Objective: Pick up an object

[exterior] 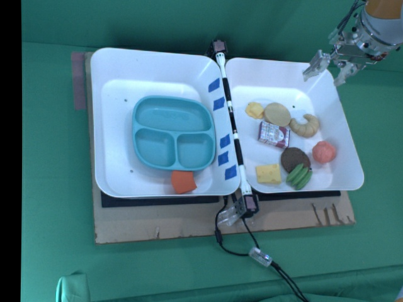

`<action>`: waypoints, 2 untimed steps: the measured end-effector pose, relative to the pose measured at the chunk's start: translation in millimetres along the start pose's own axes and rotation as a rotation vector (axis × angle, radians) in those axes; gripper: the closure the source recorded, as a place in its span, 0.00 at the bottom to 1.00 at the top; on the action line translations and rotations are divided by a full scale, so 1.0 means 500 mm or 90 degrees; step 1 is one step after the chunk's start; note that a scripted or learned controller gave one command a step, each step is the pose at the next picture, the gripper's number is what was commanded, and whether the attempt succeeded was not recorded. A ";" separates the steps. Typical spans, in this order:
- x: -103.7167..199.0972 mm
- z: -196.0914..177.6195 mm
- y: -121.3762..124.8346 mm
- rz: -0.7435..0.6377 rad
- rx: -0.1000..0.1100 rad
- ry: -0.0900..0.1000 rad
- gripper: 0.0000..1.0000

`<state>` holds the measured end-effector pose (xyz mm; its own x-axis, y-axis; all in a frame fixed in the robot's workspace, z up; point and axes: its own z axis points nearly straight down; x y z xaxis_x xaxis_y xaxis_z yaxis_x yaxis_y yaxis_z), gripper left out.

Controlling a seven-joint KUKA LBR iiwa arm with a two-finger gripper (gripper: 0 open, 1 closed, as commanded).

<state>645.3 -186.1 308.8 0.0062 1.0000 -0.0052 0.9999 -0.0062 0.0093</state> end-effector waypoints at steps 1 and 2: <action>0.038 0.226 0.071 -0.001 -0.003 -0.002 0.00; 0.105 0.243 0.106 0.000 0.007 -0.008 0.00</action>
<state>699.7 -134.3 187.3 0.0058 0.9998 -0.0180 1.0000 -0.0059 -0.0022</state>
